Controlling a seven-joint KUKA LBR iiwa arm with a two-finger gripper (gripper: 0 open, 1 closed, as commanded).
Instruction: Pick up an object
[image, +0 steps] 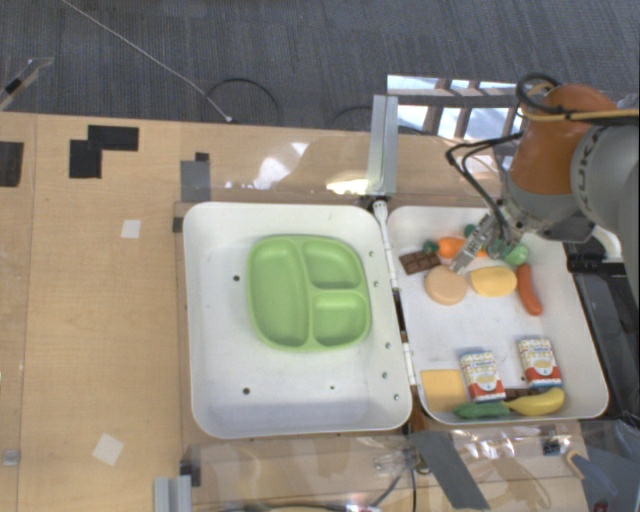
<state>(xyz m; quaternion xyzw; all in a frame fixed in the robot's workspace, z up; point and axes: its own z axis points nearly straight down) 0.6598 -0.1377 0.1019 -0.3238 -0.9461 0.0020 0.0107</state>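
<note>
My gripper (472, 254) is low in the right bin (560, 335), at its far end, with the grey arm and orange band above it to the right. It sits among several toy foods: an orange piece (450, 246) just to its left, a brown chocolate bar (418, 262), a tan round cookie (447, 287) right below it, and a yellow lemon-shaped piece (493, 281). A green piece (517, 255) and a red sausage (529, 291) lie to its right. I see nothing lifted in the gripper.
The left bin (215, 380) holds a green divided plate (308, 292). Near the right bin's front lie two juice boxes (481, 374) (538, 362), a yellow block (441, 385), a banana (535, 403) and a green pod (480, 409). A ridge (395, 310) separates the bins.
</note>
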